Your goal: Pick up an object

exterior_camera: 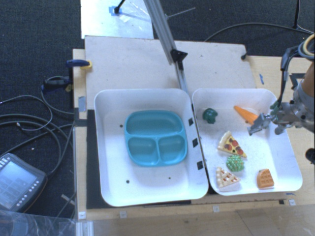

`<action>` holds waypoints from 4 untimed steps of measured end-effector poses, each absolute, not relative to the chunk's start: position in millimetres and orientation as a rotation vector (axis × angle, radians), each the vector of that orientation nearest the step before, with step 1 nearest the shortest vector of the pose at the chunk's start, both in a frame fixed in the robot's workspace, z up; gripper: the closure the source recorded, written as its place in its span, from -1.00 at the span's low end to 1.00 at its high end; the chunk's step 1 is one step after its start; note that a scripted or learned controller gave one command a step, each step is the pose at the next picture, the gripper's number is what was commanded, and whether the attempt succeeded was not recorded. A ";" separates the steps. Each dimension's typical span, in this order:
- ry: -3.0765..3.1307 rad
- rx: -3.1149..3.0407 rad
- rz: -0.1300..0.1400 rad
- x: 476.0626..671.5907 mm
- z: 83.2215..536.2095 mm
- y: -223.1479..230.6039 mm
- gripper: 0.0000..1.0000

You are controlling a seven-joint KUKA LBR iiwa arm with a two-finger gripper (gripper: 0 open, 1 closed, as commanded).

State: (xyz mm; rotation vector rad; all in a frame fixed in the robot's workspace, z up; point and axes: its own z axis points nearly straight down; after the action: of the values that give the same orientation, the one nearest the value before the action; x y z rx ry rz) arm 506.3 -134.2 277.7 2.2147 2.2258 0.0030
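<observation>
The gripper [260, 124] hung over the right bin [285, 154], just beside the carrot [245, 113] at the far side; whether it was spread or pressed together I could not tell; the carrot looked like a light, stiff, smooth toy, best pinched across its thick middle, since the tapered tip might slip.

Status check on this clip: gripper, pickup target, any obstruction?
Gripper over the right bin, open, holding nothing. Carrot nearest, just left of the fingers. Nothing blocking it.

Grey metal gripper [269, 123], orange-banded arm [309, 82]
</observation>
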 end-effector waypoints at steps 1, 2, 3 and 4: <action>2.224 2.216 0.004 506.4 277.8 -134.2 -1.00; 2.223 2.222 -0.001 503.9 229.5 -124.6 -1.00; 2.223 2.224 -0.003 499.1 185.0 -129.8 -1.00; 2.225 2.224 -0.003 500.5 129.4 -119.4 -1.00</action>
State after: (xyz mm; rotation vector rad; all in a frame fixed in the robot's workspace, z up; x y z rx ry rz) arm 500.5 -119.4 129.4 2.2242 2.2252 -0.0028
